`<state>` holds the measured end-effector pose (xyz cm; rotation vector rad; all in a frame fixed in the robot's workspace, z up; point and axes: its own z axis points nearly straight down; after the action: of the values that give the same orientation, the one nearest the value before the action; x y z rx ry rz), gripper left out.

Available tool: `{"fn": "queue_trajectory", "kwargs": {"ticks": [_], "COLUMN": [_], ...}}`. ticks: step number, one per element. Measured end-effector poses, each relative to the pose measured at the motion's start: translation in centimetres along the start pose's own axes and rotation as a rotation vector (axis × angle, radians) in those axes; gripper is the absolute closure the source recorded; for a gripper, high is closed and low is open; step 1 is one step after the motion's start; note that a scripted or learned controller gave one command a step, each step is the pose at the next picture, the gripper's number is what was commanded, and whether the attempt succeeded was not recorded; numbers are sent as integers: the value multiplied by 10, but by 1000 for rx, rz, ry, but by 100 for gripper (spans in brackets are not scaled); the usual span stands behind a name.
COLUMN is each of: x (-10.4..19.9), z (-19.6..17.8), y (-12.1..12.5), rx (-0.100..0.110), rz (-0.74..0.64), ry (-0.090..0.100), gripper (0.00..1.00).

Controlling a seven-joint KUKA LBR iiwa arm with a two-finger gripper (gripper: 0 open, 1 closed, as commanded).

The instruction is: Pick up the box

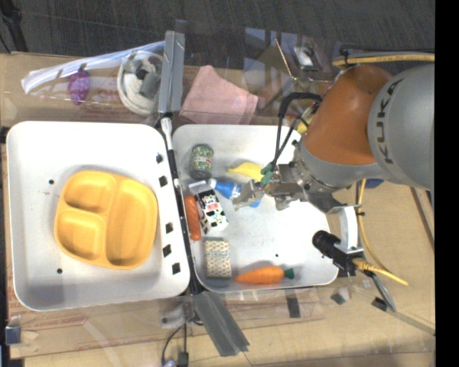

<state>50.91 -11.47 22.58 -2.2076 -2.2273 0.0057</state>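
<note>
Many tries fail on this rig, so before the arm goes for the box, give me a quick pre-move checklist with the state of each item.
1. Box in view, lying in the right bin: ok.
2. Box free of the pincer: ok, they are apart.
3. Pincer above the box: not ok, it sits nearer the blue item.
4. Room around the box: not ok, a carrot and a cow-patterned item lie close.
5. Finger opening: cannot tell.

floor: dark carpet (99, 6) | bench: tan wood (413, 228) | light: even, overhead
</note>
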Motion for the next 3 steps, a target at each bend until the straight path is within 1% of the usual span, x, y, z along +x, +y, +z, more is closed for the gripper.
{"fn": "queue_trajectory", "kwargs": {"ticks": [1, 2, 3], "x": [1, -5, -6], "z": [112, 118, 133], "y": [4, 76, 148], "rx": [-29, -30, -2], "rz": [54, 84, 82], "ry": [-1, 1, 0], "gripper": [0, 0, 0]}}
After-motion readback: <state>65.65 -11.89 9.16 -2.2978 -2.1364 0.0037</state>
